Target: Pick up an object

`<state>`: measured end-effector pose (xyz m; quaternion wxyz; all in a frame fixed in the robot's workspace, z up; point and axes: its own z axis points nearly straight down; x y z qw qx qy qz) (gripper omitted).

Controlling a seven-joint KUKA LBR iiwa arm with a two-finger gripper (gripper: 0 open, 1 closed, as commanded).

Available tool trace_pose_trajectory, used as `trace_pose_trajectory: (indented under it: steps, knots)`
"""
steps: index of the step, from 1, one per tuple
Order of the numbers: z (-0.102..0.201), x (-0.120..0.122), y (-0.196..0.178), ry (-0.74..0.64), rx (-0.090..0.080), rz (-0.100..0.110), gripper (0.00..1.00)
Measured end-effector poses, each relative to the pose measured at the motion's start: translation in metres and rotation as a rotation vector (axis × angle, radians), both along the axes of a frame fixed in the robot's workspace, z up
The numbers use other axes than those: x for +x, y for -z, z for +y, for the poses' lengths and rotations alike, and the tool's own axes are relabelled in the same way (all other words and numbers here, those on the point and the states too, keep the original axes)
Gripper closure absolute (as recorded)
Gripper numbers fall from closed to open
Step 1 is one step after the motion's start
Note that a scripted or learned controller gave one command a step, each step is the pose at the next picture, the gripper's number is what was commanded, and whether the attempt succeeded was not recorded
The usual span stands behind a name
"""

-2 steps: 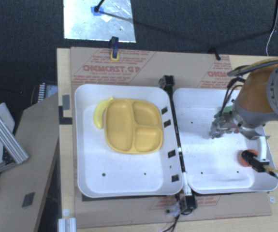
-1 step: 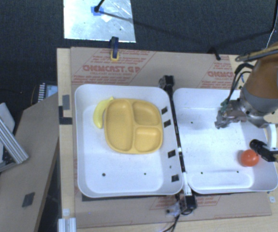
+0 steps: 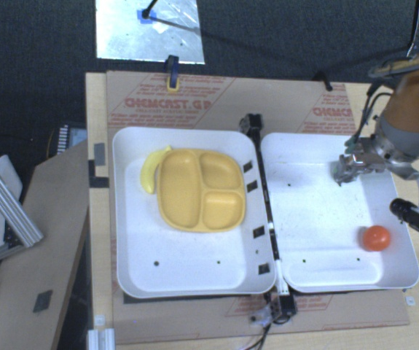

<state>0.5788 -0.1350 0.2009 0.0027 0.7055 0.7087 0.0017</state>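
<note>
Jaws (image 3: 344, 172) hover over right bin (image 3: 318, 268), spread indeterminate; orange ball (image 3: 375, 238) lies beyond them, ungrasped, likely target.

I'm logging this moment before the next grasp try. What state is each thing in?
yellow divided plate: right way up in the left bin, compartments bare.
banana: lying flat, tucked against the plate's left edge.
orange ball: resting loose in the right bin.
gripper: above the right bin's far side, apart from the ball.
</note>
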Motion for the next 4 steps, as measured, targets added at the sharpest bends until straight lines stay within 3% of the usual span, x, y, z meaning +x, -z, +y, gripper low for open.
trace_pose_trajectory:
  steps: [1, 4]
  knots:
    - [0.0, 0.001, -0.018, -0.001, 0.001, 0.002, 1.0]
    - [0.157, -0.033, -0.038, -0.006, 0.004, 0.005, 1.0]
